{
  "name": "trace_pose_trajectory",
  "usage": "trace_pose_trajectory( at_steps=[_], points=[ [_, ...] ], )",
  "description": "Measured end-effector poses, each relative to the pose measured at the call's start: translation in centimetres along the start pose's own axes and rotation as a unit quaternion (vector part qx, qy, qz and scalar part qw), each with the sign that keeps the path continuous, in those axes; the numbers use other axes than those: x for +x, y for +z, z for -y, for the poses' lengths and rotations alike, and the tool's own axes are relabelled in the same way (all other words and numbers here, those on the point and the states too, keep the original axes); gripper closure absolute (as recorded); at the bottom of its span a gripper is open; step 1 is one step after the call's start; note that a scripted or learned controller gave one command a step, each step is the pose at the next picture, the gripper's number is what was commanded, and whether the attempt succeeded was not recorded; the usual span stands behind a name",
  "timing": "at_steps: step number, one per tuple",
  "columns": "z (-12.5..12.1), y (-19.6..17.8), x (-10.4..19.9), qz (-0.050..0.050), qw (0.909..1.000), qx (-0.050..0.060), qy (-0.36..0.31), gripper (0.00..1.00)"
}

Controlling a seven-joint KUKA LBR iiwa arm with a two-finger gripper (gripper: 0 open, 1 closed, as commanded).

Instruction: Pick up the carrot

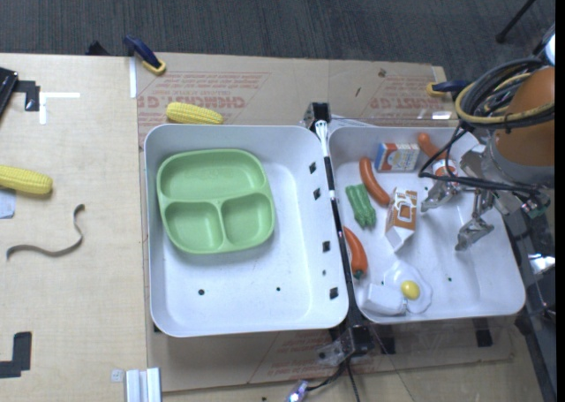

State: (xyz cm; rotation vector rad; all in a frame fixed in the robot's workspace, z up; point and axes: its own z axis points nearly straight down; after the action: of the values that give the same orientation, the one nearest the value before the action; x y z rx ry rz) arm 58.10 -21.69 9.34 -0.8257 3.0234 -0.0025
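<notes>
Arm's upper part cut off at right edge. Your gripper [452, 219] hangs over right bin [494, 299], fingers spread apart, holding nothing. Carrot [355, 249] lies at bin's left wall.

A bulky grey arm with a glossy orange band [530, 117] carries looped black and yellow cables [494, 95] above it; below hangs a bare-metal two-finger gripper [455, 219] with thin silver fingers [474, 232].
</notes>
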Motion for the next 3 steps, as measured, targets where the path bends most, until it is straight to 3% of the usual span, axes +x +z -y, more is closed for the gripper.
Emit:
trace_pose_trajectory(
  at_steps=[1,2,3],
  points=[
    [-8.6,-1.4,-0.4,-0.001,0.9982,-0.002,-0.059,0.0],
    [-13.3,0.2,3.1,-0.002,0.9865,-0.003,-0.164,0.0],
    [-2.9,0.0,2.9,0.0,0.9901,0.0,-0.14,0.0]
  ],
)
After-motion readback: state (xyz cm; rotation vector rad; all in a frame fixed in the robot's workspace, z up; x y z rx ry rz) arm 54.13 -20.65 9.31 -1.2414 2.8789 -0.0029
